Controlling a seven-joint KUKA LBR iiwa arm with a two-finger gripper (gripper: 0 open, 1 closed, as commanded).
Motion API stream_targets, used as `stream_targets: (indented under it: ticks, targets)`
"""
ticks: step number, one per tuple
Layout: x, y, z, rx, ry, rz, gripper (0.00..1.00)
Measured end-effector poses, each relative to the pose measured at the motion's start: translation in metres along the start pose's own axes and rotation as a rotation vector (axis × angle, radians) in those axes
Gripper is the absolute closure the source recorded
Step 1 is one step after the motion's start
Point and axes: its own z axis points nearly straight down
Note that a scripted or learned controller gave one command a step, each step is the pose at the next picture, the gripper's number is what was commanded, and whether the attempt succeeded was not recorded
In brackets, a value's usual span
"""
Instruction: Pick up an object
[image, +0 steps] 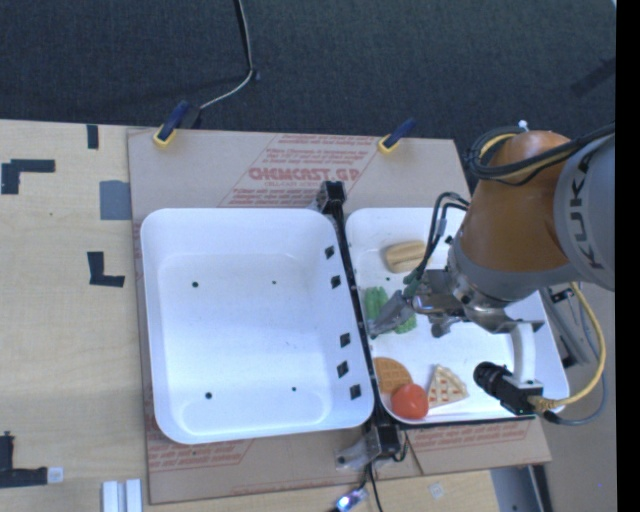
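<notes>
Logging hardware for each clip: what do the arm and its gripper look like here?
The arm is grey with a broad, rounded orange band above the wrist and part of dark lettering on the grey shell. Black cables loop beside the orange section, and a yellow cable curves below. The metal-grey gripper extends from a silver wrist, with a black cylindrical part nearby.

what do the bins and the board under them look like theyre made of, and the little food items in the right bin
Left bin and right bin: likely moulded plastic, smooth white with rounded, softly shiny rims. Board: looks like corrugated cardboard, matt tan with red print. Tomato, pizza slice and bread roll: probably toy plastic or rubber, judging by flat uniform colour; I can't tell which.
</notes>
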Motion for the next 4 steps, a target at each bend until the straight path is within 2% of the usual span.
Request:
stream_targets:
  ticks: [1,2,3,4]
  targets:
    - [0.043,0.097,-0.01,-0.023,0.001,-0.009,0.0]
    - [0.071,0.19,-0.044,-0.027,0.001,-0.008,0.0]
    - [0.051,0.144,-0.124,-0.025,0.001,-0.002,0.0]
    - [0.003,0.07,-0.194,-0.027,-0.001,0.0,0.0]
